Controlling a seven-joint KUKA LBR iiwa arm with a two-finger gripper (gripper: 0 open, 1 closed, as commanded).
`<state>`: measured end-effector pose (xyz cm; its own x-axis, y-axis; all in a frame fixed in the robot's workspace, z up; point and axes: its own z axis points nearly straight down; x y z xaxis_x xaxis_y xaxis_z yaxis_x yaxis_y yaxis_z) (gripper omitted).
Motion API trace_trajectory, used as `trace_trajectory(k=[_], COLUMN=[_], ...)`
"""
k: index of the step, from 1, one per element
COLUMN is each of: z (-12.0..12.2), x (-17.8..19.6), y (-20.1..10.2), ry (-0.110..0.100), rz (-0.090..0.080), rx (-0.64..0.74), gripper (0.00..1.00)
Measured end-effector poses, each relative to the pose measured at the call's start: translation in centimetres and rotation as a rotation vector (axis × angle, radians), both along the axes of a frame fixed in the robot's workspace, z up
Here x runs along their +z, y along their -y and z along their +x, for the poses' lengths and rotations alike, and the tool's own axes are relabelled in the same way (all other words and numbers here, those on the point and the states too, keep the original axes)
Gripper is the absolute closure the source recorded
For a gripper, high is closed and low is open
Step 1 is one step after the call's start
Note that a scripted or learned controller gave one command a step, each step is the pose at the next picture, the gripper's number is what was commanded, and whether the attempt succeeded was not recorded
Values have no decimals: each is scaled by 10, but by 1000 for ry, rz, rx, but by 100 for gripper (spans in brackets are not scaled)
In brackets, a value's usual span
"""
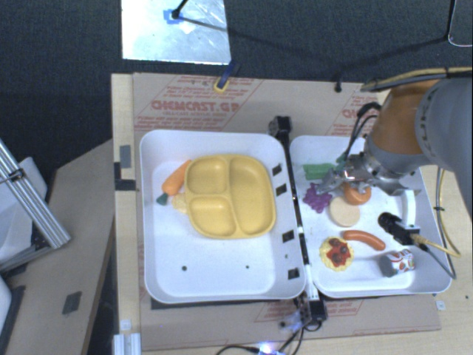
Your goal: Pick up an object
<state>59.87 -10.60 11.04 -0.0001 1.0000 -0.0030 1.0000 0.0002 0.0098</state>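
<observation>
The gripper (353, 177) is lowered into the right bin (436, 268) over an orange toy (358, 194); its grip cannot be told. Nothing is seen lifted, so picking remains.

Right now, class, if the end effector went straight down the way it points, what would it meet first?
Probably the orange toy directly beneath the end effector, in the right bin; the purple grapes lie just beside. Depth is unclear from above.
</observation>
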Motion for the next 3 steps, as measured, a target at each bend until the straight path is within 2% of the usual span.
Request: trace_trajectory(k=[1, 2, 3], z=[1, 1, 2], x=[11, 72, 117], y=[1, 9, 9], ry=[5, -3, -3], rz=[-4, 2, 2], rx=[0, 0, 4], gripper=[100, 100, 100])
